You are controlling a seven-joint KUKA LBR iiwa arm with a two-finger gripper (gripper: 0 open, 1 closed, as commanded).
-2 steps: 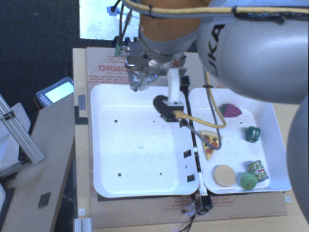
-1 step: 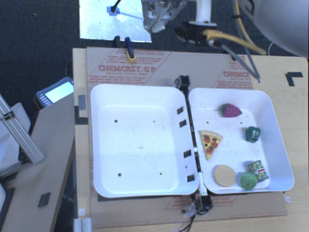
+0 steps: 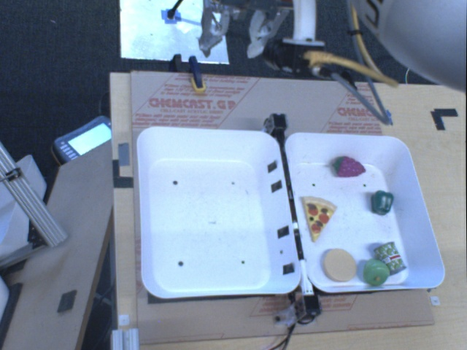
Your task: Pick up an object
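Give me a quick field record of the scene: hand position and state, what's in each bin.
hand: raised beyond the bins' far edge, fingers apart, nothing between them
right bin: strawberry, green pepper, pizza slice, round cookie, green apple, small patterned packet
left bin: bare white floor
touching items: apple and packet side by side; the rest spaced apart
pick status: not yet made

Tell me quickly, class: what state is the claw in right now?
Claw: open, holding nothing, raised beyond the far edge of the bins.
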